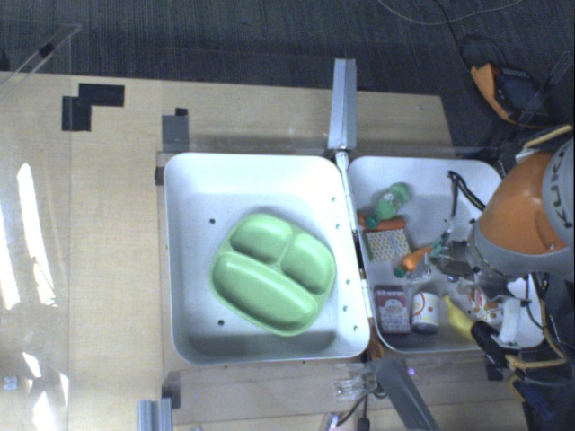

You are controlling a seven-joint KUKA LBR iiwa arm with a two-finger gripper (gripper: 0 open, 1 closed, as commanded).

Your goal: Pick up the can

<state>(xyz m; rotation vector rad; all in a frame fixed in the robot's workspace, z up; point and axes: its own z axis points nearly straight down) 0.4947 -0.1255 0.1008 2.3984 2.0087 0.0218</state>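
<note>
Your overhead lighting is bright and fairly even. The left bin shows a soft sheen on its white floor, and the green tray casts a faint shadow toward its lower edge. You have pale streaks of glare on the clear panel over the wooden bench at left. The dark floor at the top reads dim. Overall sharpness is moderate; small items in the right bin look soft and hard to resolve.

Green divided plate in a white bin (orange carrot alongside).
</note>
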